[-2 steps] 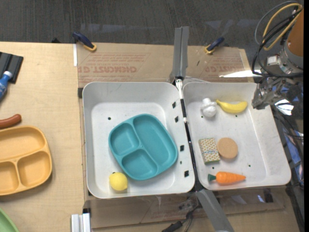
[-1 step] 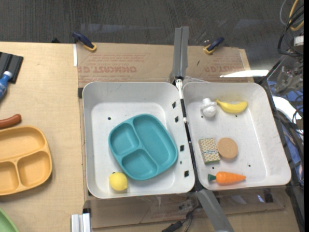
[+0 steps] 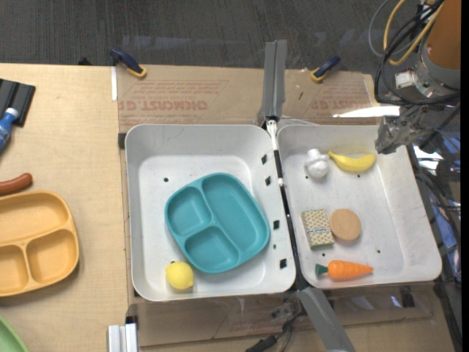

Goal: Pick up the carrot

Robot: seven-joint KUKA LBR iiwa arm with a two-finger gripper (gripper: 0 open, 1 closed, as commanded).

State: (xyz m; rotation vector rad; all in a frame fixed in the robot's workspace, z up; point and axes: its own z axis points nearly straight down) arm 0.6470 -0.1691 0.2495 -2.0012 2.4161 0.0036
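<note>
So your carrot is sitting at the near edge of the right bin, lying on its side with the green stub pointing toward the divider between the two bins and the orange tip pointing away from it. Just behind it there's a round tan cookie-looking thing and a little patterned cracker block, close but not touching as far as I can see. The gripper is way off at the far right corner of that bin, up near the banana and a white lump, well apart from the carrot, with nothing in it; honestly I can't tell if it's open or closed, too much clutter up there. The carrot looks like a toy, so my guess is light, stiff, and a bit slick, and that taper means it'll want to squirt out toward the thin end if you pinch it there. I'd go across the thick part just past the green top, jaws straddling its width rather than its length. Watch the bin's near wall, it's right beside the carrot and could block one side on the way down
</note>
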